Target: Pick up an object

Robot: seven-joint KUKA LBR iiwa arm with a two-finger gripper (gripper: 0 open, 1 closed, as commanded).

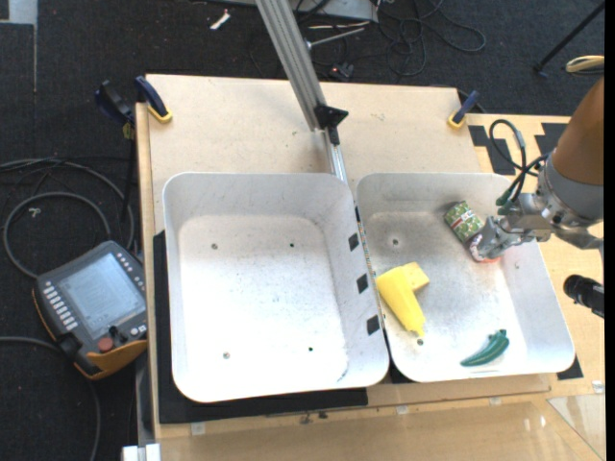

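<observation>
Your bench (250, 133) fills the middle of the view, a pale board with yellow-tipped clamps at its 10 and 2 o'clock corners. A metal strut (293, 51) slants down from 12 o'clock and ends at the seam between the two bins.

The left bin (192, 209) has only specks on its floor. The right bin (538, 344) sits against it at 3 o'clock and holds all the loose items.

The arm (586, 152) comes in at 3 o'clock, its orange band at the frame edge. At 9 o'clock, off the bench on the dark floor, lies the pendant (91, 301), grey with an orange rim.

In the right bin, the yellow block (404, 296) lies toward 9 o'clock of the bin, close to the shared wall, its narrow end pointing to 5 o'clock. The can (464, 220), green-labelled, lies at the bin's 1 o'clock, tilted. The green piece (485, 349), thin and curved, lies at 5 o'clock near the front rim, well apart from the block.

Your gripper (492, 241) is low over the bin at 2 o'clock, just beside the can on its 4 o'clock side, with something reddish at its tip. You cannot tell from here whether it is clamped on anything or how it stands.
</observation>
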